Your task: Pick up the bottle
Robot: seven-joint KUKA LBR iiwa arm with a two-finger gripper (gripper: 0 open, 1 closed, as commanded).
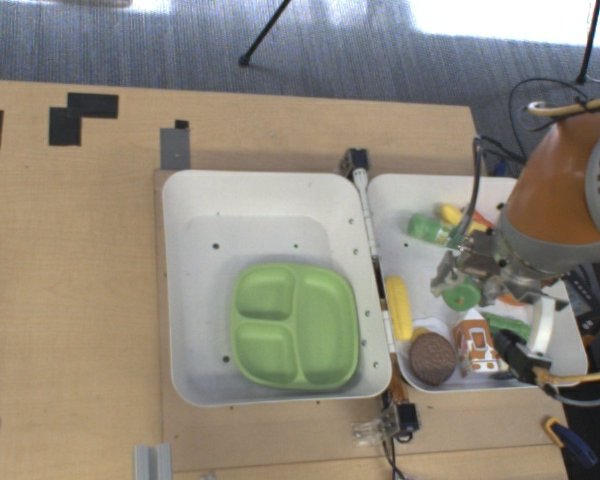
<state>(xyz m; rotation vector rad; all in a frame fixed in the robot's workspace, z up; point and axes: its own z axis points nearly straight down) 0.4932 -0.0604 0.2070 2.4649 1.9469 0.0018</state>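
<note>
One bottle point(432, 228), green with a yellow end, lies on its side near the far wall of the right bin point(400, 193), partly covered by the arm point(565, 193). The gripper point(467, 280) hangs just in front of it, low over the bin's middle; whether its fingers are spread or closed cannot be told, and nothing is seen held between them. A small green round piece point(462, 296) sits right under the gripper. Nearer the front lie one yellow corn cob point(399, 306) along the bin's left wall, one brown round thing point(432, 357) and one orange-and-white carton point(477, 346). The left bin point(195, 213) carries a single green divided plate point(294, 324) with three compartments. Two white bins in all sit side by side on the tan desk point(70, 298).
</note>
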